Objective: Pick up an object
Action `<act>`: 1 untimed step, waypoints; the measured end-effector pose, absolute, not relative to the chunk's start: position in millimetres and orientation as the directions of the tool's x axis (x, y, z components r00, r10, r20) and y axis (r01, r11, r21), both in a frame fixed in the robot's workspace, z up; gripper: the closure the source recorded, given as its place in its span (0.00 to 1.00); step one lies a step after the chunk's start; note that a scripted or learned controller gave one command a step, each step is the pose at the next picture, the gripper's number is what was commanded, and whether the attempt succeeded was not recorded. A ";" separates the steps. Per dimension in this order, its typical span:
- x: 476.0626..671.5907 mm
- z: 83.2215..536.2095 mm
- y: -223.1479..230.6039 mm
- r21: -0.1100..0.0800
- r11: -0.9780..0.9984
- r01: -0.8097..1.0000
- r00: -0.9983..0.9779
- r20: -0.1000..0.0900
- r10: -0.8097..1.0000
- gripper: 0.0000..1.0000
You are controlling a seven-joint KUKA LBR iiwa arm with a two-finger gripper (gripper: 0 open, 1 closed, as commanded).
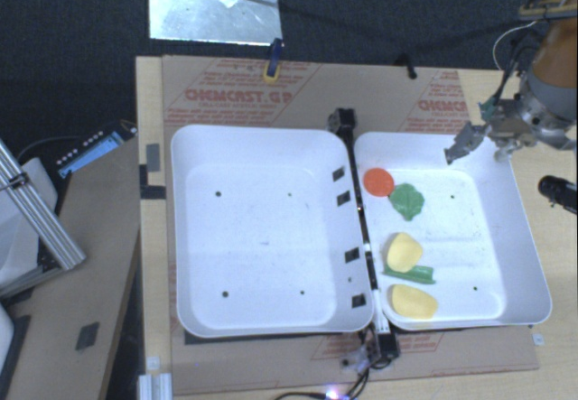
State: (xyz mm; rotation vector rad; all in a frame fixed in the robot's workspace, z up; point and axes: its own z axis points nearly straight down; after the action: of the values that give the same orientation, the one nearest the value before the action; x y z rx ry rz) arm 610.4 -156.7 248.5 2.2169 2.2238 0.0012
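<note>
Nearest the camera, a yellow object (414, 301) lies by the front wall of the right bin (519, 236). At that bin's far right corner the gripper (470, 147) hangs above the rim, and whether it is open or closed cannot be made out; nothing is visible in its grasp. Below and to its left, on the bin floor, an orange disc (378, 181) sits just beside a green leafy piece (407, 200). Farther toward the front lie a second yellow piece (403, 252) and a green strip (411, 274), touching it. All five objects are well apart from the gripper. A black hinge strip (361, 227) divides this bin from the left bin (262, 227).
</note>
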 end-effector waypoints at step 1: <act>670.5 94.2 -107.2 0.002 0.011 1.000 -0.011 0.001 1.000 0.00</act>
State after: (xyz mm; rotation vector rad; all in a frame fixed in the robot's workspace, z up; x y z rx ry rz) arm 670.5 -107.2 94.2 2.2096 2.2332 0.0034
